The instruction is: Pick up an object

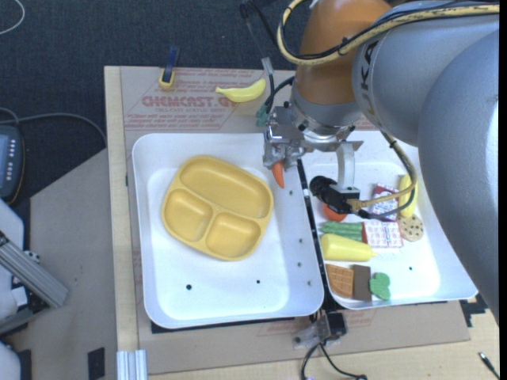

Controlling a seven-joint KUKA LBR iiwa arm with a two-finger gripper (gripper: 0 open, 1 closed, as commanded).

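Note:
My gripper (282, 161) hangs over the divider between the two bins, at the left bin's far right corner. A small orange toy carrot (278, 175) points down from between its fingers, so the gripper is shut on it. The carrot hangs just above the left bin's (158, 291) right rim. A yellow divided plate (218, 207) lies in the left bin, to the left of and nearer than the gripper. The right bin (428, 279) holds several toy foods: a black piece (323, 187), green beans (342, 230), a yellow corn cob (346, 249), a waffle (339, 279).
The grey arm with its orange band (341, 30) covers the right bin's far side. A yellow banana (243, 92) and a blue clamp (169, 68) lie on the cardboard behind the bins. A cookie (410, 228) and a green piece (380, 285) sit at the right bin's near right.

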